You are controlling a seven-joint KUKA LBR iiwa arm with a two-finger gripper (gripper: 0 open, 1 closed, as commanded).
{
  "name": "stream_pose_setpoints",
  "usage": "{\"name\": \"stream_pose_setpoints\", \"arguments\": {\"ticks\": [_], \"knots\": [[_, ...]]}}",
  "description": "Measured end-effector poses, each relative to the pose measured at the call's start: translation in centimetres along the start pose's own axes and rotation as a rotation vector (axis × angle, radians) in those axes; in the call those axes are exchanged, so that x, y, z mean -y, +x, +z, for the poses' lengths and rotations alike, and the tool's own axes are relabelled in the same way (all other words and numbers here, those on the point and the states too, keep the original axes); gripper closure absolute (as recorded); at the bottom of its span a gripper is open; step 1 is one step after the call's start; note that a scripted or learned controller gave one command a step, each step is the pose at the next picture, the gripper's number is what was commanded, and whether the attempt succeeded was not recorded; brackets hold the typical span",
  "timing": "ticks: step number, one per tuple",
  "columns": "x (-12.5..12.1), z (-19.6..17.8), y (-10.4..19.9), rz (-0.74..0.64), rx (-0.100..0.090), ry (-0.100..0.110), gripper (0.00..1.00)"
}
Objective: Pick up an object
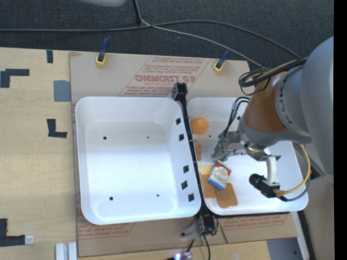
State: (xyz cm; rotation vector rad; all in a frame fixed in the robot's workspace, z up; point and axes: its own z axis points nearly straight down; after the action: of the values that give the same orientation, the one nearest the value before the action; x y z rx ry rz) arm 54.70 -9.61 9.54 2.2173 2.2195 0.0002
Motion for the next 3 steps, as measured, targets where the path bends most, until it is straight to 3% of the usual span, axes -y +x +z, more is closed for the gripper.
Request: {"name": "stream_pose_setpoints", "arguments": {"ticks": [1,3], "knots": [[0.0,0.0,0.0,0.0,0.0,0.001,0.0],[-0.4,1.0,-0.3,-0.001,-0.003,0.004,0.0]]}}
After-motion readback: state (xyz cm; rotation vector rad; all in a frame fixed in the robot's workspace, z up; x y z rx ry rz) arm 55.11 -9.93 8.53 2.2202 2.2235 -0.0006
